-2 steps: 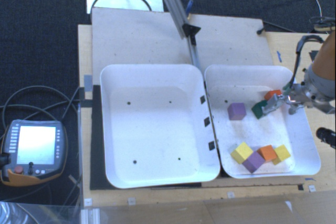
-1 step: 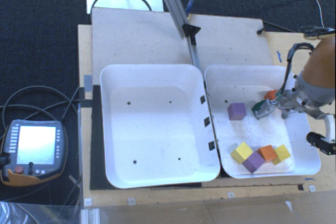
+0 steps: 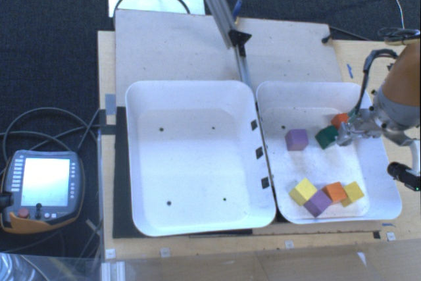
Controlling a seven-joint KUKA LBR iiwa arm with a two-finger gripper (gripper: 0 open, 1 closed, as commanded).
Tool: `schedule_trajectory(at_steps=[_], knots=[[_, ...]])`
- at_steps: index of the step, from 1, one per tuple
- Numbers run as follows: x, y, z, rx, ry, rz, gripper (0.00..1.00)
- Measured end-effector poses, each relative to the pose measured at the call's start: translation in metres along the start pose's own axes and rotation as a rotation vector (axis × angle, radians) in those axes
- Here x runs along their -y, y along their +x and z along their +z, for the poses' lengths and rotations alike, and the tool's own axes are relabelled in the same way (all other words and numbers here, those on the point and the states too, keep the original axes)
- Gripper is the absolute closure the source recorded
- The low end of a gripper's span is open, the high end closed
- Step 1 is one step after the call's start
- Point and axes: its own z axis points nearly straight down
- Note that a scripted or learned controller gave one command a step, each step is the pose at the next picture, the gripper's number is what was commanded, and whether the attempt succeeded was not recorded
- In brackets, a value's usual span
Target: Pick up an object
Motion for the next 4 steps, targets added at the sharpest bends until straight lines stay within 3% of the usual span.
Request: schedule_trajectory(at_steps=[2,4], knots=[[0.005,-0.007,-0.086,0.001,-0.001,0.0,1.0],[-0.009,0.099,-0.101,-0.003,0.001,-0.006,1.0]])
